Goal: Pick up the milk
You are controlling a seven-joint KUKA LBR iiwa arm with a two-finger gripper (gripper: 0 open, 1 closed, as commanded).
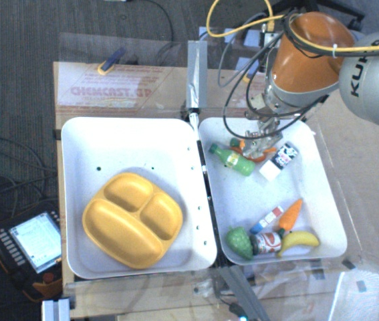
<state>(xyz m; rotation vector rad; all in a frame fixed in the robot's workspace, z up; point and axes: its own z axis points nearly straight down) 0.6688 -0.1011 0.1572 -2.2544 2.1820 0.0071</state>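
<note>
The milk (280, 160) is a small white carton with black cow patches. It lies tilted in the far part of the right bin (323, 199). My gripper (260, 143) hangs from the orange-banded wrist (307, 45) and reaches down just left of the carton, over a small orange item (257, 155). The carton lies beside the gripper, not within it. A green bottle (233, 160) lies on its side to the gripper's left.
At the right bin's near end sit a green broccoli-like toy (239, 241), a can (267, 242), a banana (299, 240), a carrot (291, 215) and a small tube (271, 217). The left bin (89, 139) holds a yellow compartment tray (133, 219). Cables loop above the wrist.
</note>
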